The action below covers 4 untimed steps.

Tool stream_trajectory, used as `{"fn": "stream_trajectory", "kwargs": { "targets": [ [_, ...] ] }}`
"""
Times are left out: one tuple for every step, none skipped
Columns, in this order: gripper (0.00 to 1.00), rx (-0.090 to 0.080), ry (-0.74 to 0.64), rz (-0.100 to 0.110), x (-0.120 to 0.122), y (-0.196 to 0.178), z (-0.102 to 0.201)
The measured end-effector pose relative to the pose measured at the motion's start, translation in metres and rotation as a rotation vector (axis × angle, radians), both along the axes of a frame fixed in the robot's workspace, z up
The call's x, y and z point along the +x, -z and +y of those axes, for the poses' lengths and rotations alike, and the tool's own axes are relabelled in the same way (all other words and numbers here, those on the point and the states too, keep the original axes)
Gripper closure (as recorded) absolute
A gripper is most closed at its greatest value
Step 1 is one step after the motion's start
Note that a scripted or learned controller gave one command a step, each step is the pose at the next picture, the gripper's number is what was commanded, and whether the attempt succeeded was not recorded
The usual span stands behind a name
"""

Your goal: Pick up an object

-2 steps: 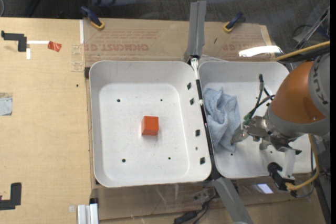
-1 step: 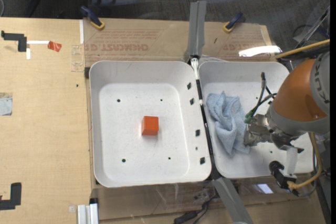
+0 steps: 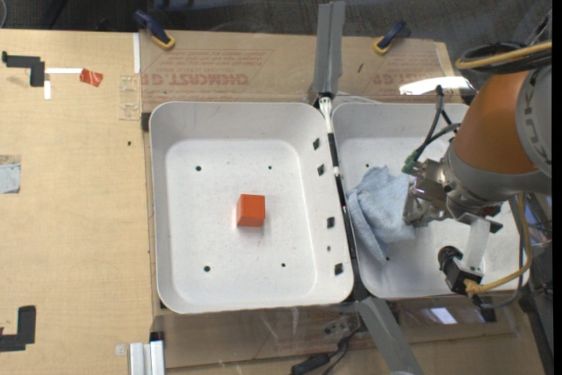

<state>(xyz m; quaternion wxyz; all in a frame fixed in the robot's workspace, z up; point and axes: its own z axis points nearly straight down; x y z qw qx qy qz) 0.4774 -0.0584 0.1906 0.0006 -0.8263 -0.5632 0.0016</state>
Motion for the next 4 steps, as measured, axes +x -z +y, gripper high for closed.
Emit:
{"fn": "stream_trajectory", "kwargs": {
  "targets": [
    [1.00,-0.002,0.172,0.001,0.036,0.001,0.023],
    [1.00,-0.004,0.171,0.006,0.036,-0.007,0.022],
    [1.00,-0.003,0.350,0.002,0.084,0.001,0.046],
    [1.00,-0.007,0.347,0.007,0.084,-0.007,0.045]
  ]
}}
